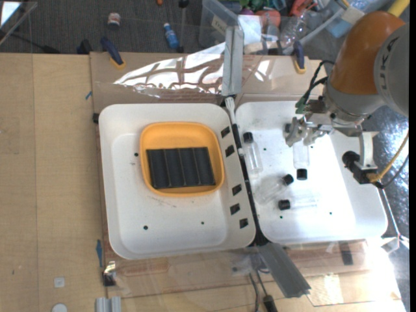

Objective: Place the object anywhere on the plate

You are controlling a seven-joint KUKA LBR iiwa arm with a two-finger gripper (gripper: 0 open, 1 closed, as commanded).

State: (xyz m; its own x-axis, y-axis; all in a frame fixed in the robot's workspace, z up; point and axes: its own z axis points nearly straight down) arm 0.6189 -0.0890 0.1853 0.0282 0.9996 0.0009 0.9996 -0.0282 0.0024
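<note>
Camera view: gripper [304,135] over right bin [338,220], upper right of frame, finger state impossible to tell; yellow plate [182,133] with black insert [180,168] in left bin [130,226]

Light wood desk [45,174] filled the left side. Dark grey carpet floor [78,12] ran along the top, with small tools scattered on it. A clear plastic tub [214,5] of colourful clutter sat top centre. Crinkled clear plastic sheet [175,77] caught glare.
</note>
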